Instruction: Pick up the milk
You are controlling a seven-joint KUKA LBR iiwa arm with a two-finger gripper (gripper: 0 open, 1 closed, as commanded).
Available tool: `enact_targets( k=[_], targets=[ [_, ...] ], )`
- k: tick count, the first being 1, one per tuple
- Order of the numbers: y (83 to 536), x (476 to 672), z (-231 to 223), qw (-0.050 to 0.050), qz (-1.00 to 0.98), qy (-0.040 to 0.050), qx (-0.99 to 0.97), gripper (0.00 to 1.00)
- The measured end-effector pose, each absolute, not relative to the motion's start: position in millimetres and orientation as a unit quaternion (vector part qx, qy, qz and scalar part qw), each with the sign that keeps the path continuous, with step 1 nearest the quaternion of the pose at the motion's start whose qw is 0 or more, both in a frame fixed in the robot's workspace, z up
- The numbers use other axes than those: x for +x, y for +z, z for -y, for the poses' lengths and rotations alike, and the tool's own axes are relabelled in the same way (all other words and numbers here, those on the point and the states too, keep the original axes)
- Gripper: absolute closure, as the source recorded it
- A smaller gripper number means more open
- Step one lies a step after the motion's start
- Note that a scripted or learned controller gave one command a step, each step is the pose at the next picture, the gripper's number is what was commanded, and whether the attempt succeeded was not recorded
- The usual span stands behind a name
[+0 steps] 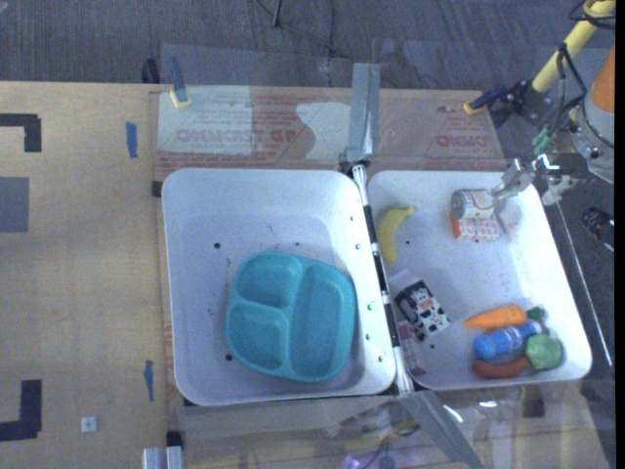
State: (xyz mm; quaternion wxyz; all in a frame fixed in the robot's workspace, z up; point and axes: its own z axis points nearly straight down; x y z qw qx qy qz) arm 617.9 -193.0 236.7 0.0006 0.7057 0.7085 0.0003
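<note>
Two white bins are seen on a wooden tabletop (78, 291) above grey carpet (439, 18). The milk (476, 214) is lying in the right bin (547, 262), far corner. The gripper (520, 176) is positioned just beside it; finger opening cannot be told, too blurred. Arm is cut off at the frame edge.

A pale grey, metallic gripper (522, 176) is seen at the arm's end, built from thin, light-coloured finger pieces. Behind it, a bulkier grey wrist housing is visible, with dark cables looped around it. A sliver of the orange band is glimpsed at the frame's edge above.
</note>
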Motion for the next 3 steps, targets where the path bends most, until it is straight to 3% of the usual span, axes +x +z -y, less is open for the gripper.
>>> enact_targets(
  k=[1, 2, 3],
  targets=[
    [242.7, 621.5, 202.1, 0.002, -0.666, 0.0004, 0.746, 0.0],
    [148.3, 496.7, 167.2, 0.0, -0.668, -0.0001, 0.744, 0.0],
    [87.7, 590.7, 153.4, 0.003, -0.676, 0.002, 0.737, 0.0]
  ],
)
